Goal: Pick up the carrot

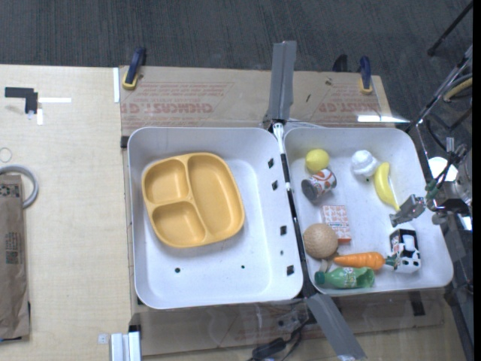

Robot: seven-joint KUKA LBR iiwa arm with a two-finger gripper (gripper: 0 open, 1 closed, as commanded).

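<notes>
The orange carrot (359, 260) lies flat near the front of the right bin (421, 156), its green top pointing right toward a black and white cow toy (406, 250). It rests between a tan ball (320, 240) and a green packet (346, 278). My gripper (408, 210) hangs over the right side of that bin, up and to the right of the carrot and apart from it. It sits just below the banana (385, 184). Nothing is seen held in it.
The right bin also holds a yellow ball (317, 159), a tipped can (319, 184), a white object (364, 163) and a small orange and white box (337, 222). A yellow divided plate (192, 199) lies in the left bin (143, 277).
</notes>
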